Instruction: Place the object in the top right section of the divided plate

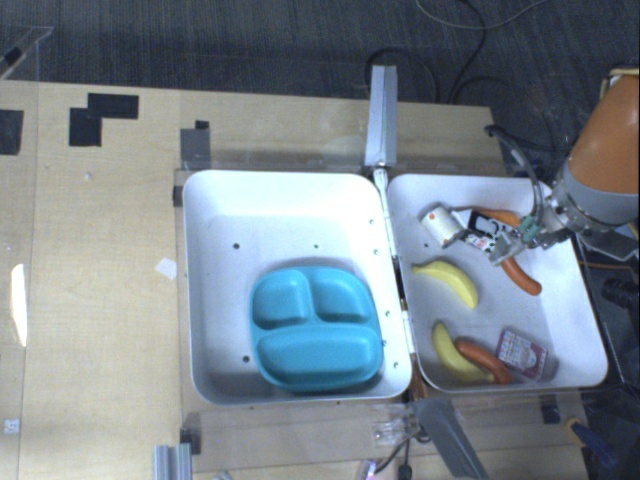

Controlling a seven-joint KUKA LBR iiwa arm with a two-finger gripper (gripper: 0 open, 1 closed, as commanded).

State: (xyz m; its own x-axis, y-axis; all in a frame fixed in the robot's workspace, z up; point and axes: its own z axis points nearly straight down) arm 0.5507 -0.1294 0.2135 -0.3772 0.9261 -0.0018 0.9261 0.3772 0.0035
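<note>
Right bin [590, 340]: sausage [522, 276] lying diagonal.

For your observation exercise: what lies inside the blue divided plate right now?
Nothing lies in the blue divided plate: its three sections show bare. It covers the left bin floor beneath.

The surface [90, 298] was pale wood. Two shallow white bins rested directly on it, side by side and touching: the left bin [215, 268] and the right bin [580, 318]. Black tape patches [100, 116] lay near the far left edge. A metal bracket [382, 118] stood behind the bins' junction.
</note>
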